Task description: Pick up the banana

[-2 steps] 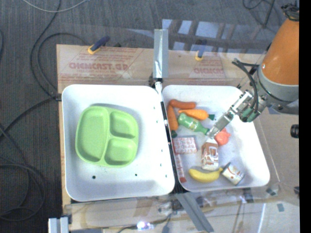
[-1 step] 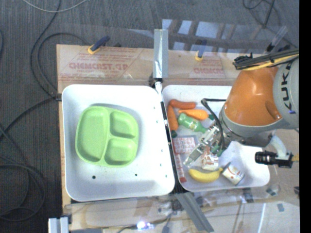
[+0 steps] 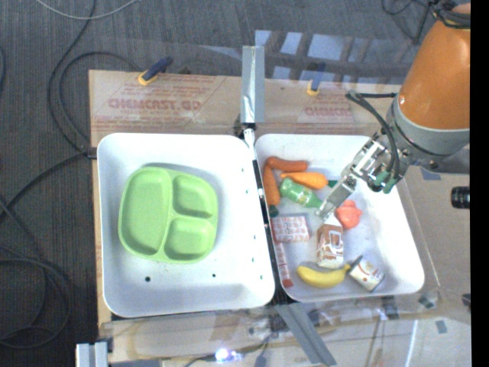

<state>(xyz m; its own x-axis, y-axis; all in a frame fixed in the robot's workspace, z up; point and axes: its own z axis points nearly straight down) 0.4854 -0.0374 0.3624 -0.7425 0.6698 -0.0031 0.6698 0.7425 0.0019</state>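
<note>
Under the slanted camera we see a bench [image 3: 191,102] topped with brown cardboard printed in faint red lettering, with two small clamps, one blue and yellow, along its far edge. Dark grey carpet lies around it, crossed by loose black and white cables [image 3: 57,67]. Two shallow white bins sit side by side on the cardboard, touching along a middle seam where a strip of silver tape [image 3: 250,82] runs up.

We find a green divided plate [image 3: 168,214] lying flat in the left bin [image 3: 122,281]. The right bin [image 3: 405,258] holds the clutter: the banana [image 3: 322,275] lies near the front wall, curved side down, between a small tipped can [image 3: 367,274] on its right and a red-and-white packet [image 3: 290,228] further back on its left. A brown-and-white carton [image 3: 330,245] touches the banana from behind. Further back we see orange carrots [image 3: 294,173], a green bottle [image 3: 299,193] and a red strawberry-like item [image 3: 349,215].

From the right, the grey arm with its orange band [image 3: 437,71] reaches over the right bin. The gripper [image 3: 333,201] hangs above the bin's middle, well apart from the banana; we cannot tell whether the jaws are parted or closed.
</note>
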